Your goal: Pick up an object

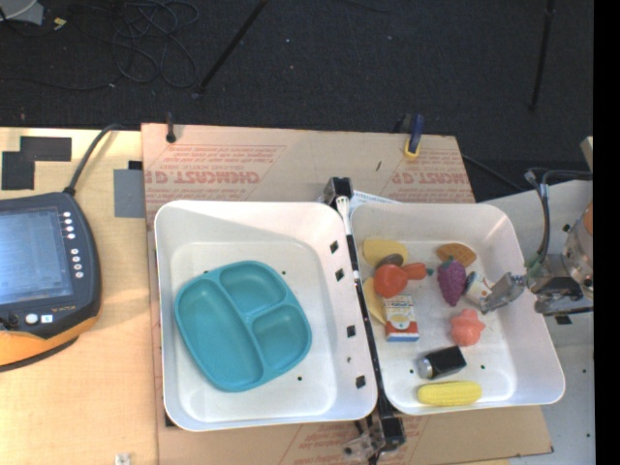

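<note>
Gripper (502,294) at right bin's (528,250) right edge, near a purple toy (451,280); finger state cannot be told

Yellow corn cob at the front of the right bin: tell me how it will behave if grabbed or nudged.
The corn cob looks rounded and elongated, so it would probably roll if pushed sideways. Its surface seems glossy plastic, likely light and perhaps slippery. Lying near the bin wall, it may slide against it.
</note>
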Controlling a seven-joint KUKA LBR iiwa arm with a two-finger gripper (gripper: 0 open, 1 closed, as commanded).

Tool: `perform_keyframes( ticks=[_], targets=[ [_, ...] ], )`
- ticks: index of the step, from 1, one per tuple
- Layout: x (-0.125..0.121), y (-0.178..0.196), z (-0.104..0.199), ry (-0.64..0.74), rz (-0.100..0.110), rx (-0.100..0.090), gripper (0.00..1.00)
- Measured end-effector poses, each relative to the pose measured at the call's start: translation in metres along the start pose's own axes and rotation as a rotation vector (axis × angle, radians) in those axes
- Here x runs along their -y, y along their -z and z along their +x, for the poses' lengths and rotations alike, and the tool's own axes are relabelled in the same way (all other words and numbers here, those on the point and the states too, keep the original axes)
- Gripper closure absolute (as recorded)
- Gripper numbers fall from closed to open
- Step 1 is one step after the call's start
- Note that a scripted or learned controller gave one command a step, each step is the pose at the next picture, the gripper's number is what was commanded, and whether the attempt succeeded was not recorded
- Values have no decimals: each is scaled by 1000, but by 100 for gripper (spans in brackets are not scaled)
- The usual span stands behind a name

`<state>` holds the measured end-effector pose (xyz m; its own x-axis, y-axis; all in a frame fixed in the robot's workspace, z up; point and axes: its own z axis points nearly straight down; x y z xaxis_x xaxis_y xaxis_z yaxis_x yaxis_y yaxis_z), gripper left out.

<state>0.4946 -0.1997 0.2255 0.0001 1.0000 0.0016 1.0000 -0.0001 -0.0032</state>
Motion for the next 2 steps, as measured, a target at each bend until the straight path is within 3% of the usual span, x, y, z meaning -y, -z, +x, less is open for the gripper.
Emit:
perform_keyframes(
  ticks=[1, 2],
  targets=[
    [18, -142, 11, -1, 0, 0, 0],
    [18, -127, 9, -6, -2, -1, 100]
  ],
)
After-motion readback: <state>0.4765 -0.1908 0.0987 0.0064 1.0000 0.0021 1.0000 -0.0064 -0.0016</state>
